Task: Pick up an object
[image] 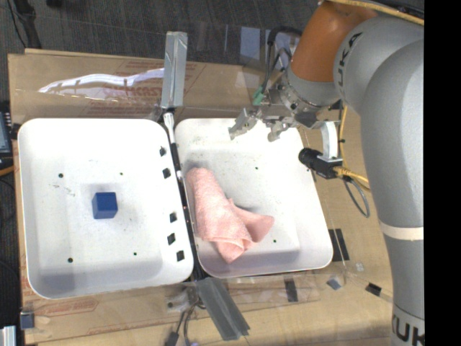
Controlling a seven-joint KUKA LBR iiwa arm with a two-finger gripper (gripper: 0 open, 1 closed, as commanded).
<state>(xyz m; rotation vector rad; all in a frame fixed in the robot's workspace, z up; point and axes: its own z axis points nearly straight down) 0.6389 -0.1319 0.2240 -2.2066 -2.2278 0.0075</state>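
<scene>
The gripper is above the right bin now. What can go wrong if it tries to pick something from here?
1. The gripper hangs over the far rim of the right bin, away from the pink cloth; it may close on nothing.
2. The cloth is soft and folded, so it may slip out.
3. The blue cube lies in the left bin, across the divider.

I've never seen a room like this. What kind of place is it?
Probably a robot lab or test bench. A big grey arm reaches over two white bins, which hold just a blue cube and a pink cloth, and the bins sit on taped-down cardboard.
</scene>
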